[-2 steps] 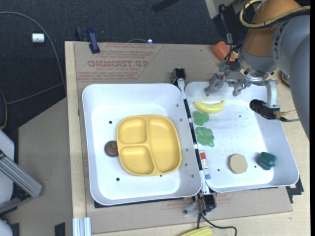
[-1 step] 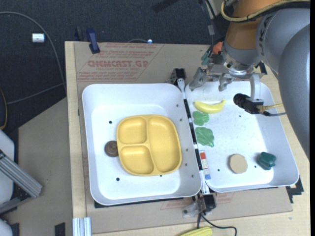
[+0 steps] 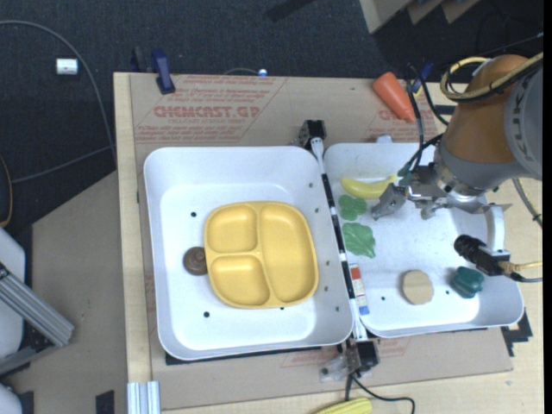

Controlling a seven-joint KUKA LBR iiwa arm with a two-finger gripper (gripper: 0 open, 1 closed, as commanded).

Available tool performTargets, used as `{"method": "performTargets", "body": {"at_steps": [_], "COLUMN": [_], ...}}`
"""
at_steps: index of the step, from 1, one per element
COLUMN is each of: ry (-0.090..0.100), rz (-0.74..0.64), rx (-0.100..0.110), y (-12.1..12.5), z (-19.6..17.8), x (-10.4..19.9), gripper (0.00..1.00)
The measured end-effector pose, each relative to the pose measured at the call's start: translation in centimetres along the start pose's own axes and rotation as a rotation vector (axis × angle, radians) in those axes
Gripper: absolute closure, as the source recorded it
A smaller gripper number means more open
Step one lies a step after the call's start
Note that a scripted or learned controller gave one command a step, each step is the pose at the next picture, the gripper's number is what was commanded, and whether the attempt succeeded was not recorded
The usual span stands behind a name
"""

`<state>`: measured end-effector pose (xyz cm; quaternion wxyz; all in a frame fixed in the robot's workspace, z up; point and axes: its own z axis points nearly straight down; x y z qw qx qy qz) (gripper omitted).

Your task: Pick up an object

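over the right bin, the tool hangs beside the banana, positioned for picking; its spread cannot be told.

The arm is cut off by the right edge of the camera view; its base cannot be seen. The wrist covers part of the right bin's far right wall and floor. The gripper is small and partly blurred; its finger spacing cannot be determined. The yellow banana is partly covered at its right end by the gripper. The brown round object is partly hidden under the yellow divided plate. A yellow object is cut off by the bottom edge.
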<state>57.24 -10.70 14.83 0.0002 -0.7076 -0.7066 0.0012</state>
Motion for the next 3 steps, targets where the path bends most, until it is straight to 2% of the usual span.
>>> {"method": "performTargets", "body": {"at_steps": [1, 2, 3], "ry": [0.001, 0.002, 0.000], "rz": [-0.001, -0.002, -0.004], "rx": [-0.008, 0.006, 0.007], "y": [5.1, 9.3, 9.3], "z": [6.1, 6.4, 5.5], "x": [1.4, 0.8, 0.8], "gripper": [0.00, 0.00, 1.00]}}
